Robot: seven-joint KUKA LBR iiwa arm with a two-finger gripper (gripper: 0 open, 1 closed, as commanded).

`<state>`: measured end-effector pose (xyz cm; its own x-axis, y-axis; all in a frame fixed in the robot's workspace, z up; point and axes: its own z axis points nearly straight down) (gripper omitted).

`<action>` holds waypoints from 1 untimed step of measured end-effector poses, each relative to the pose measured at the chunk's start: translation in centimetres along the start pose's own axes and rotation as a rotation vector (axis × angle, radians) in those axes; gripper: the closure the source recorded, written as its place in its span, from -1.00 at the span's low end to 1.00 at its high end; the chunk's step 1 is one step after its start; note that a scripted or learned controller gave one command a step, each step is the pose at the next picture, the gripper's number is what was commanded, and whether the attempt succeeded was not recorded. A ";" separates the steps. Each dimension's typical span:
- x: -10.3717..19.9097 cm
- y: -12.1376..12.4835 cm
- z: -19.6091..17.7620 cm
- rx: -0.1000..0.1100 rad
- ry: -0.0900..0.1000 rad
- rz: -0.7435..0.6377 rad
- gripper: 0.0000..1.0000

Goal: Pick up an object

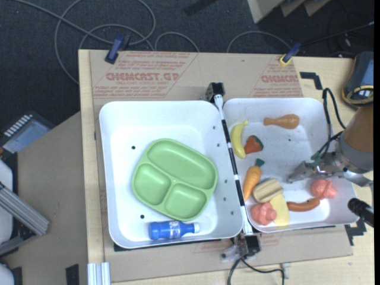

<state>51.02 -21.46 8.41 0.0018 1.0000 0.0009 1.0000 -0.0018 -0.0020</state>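
Observation:
My gripper hangs low over the right bin, near its right side, on the grey arm that comes in from the right. Its fingers stand open with nothing between them. Just right of it lies a pink peach, and below it a red sausage. To its left are a bread roll, an orange carrot, a pink piece and a yellow wedge. Farther back lie a banana, a strawberry and a drumstick.
The left bin holds a green divided plate and a blue bottle lying near its front wall. A black divider clip sits between the bins at the back. Cables run beside the arm at the right.

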 end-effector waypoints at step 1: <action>-0.4 -3.1 0.0 0.001 0.004 -0.002 -1.00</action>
<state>47.89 -21.89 8.42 -0.0005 1.0000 0.0047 1.0000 0.0005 -0.0028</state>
